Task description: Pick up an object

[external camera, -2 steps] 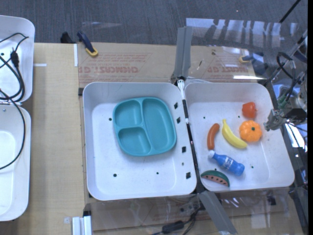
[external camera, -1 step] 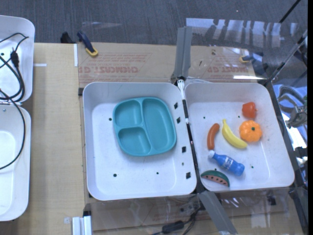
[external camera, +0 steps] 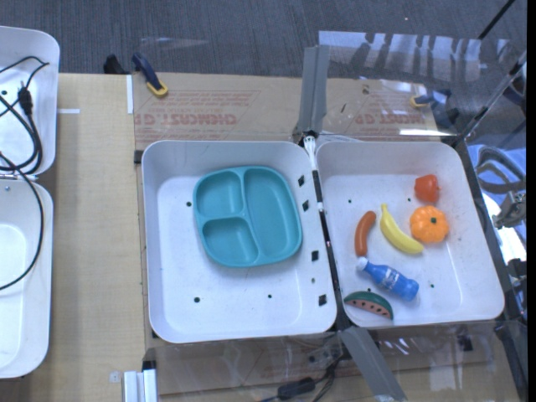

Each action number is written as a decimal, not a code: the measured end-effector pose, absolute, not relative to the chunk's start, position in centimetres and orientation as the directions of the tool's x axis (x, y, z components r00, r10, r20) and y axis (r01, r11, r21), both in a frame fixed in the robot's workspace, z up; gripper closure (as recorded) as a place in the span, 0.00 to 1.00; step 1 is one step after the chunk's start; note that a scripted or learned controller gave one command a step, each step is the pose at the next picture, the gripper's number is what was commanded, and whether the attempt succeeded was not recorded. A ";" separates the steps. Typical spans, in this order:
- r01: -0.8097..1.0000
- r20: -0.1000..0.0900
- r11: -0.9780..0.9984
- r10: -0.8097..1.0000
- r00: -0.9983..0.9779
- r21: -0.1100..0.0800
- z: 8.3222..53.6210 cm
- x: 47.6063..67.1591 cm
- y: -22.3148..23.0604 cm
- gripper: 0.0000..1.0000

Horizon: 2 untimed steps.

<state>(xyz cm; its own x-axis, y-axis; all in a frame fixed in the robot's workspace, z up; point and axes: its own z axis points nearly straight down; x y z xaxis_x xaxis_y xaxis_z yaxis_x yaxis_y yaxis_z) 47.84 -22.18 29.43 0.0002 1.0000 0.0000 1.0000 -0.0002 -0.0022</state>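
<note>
The small blue plastic bottle (external camera: 390,280) looks light, stiff and slippery, best gripped across its middle; the pincer's state I cannot tell.

Teal divided plate (external camera: 248,216) in left bin (external camera: 167,308); blue-handled clamp (external camera: 149,74) on cardboard behind.

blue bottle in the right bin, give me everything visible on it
The blue bottle is small and looks plastic, with a blue body, a white cap and a pale label band. It lies on its side in the right bin, cap toward the sausage, body toward the front right. The watermelon slice sits just in front; contact is unclear.
</note>
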 end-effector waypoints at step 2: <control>1.000 -0.001 -0.001 1.000 0.001 -0.001 29.1 47.8 -22.2 1.00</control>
<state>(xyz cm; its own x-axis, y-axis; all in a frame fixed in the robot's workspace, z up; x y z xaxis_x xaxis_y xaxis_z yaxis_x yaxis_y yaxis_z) 47.84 -22.21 29.06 0.0007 1.0000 -0.0007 1.0000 -0.0007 -0.0014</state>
